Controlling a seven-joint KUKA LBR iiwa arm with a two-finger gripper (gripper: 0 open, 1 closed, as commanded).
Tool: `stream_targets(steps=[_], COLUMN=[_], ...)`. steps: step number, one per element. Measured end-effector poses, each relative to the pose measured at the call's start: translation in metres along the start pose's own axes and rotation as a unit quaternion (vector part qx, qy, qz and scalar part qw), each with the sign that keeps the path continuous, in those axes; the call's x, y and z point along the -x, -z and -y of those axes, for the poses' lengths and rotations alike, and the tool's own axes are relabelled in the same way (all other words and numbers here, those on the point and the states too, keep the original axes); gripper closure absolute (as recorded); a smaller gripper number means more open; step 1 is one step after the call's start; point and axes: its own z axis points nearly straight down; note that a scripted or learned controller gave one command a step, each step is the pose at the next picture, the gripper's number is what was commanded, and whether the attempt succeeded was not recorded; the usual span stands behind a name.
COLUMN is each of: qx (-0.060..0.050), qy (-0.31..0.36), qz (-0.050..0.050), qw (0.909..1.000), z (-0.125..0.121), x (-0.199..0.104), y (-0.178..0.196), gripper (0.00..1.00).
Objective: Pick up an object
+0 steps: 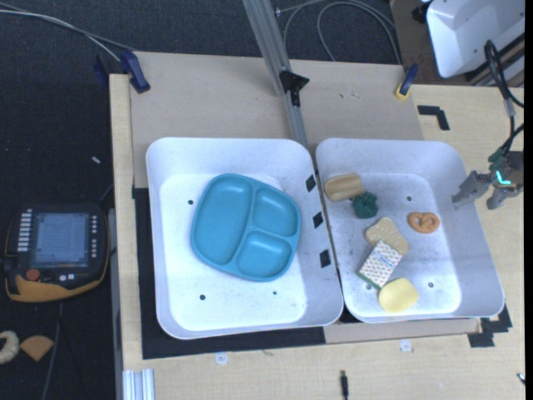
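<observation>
The right bin (479,257) holds several small objects: a tan bread roll (343,186), a dark green lump (364,205), an orange pretzel (423,222), a tan cracker (387,233), a checkered packet (380,263) and a yellow lemon-like piece (398,295). My gripper (481,194) hovers at the bin's right rim, to the right of the pretzel and well apart from it. It is open, with nothing between its fingers.
A blue divided plate (246,226) lies in the left bin (166,248). A metal pole (271,32) slants down to the seam between the bins. Cables and a white housing (470,15) sit at the back right, and a teach pendant (58,248) lies left of the bench.
</observation>
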Motion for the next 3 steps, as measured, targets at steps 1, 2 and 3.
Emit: stream_targets(steps=[1, 2, 3], qx=[0.002, 0.000, 0.001], qy=[0.000, 0.000, 0.000], qz=[0.001, 0.000, 0.000], qw=[1.0000, 1.0000, 1.0000], z=[-0.001, -0.002, -0.004], x=[0.000, -0.005, 0.003], y=[0.002, -0.039, -0.096], gripper=[0.00, 0.00, 0.00])
